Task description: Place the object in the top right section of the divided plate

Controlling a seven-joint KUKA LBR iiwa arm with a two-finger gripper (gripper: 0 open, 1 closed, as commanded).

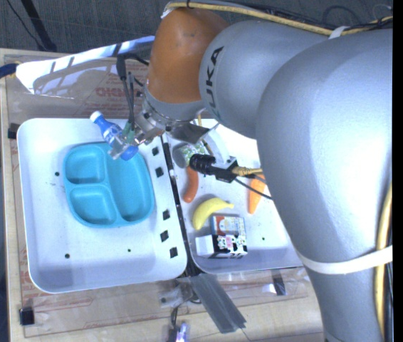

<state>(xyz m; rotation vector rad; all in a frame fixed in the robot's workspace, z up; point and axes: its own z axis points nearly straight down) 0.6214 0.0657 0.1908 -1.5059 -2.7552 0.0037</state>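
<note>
Small clear water bottle with blue cap sits at the gripper, cap end pointing to 10 o'clock, body lying tilted across the upper edge of the blue divided plate. Bottle looks pinched at its lower end between the jaws, so I judge it is held, though the contact spot is small and partly hidden by the wrist. Jaws look closed down to about bottle width, nothing else touched as far as I can tell.

Plate lies in the left bin, three sections: two smaller ones on the 9 o'clock side, one long one on the 3 o'clock side. Bottle hangs over the plate's 12 to 1 o'clock corner, so roughly over the target area already.

Risks: grip is on the end of a round, slick bottle, so it could swivel or slip out on release or on any sideways move. Bottle is long compared with the section, so if dropped tilted it may bridge the plate rim and roll off into the bin at 12 o'clock. Cap end overhangs the rim now, which makes that more likely.

Right bin holds a banana, an orange carrot, another orange piece at 3 o'clock and a small carton at 5 o'clock. The worktop carries both bins.
</note>
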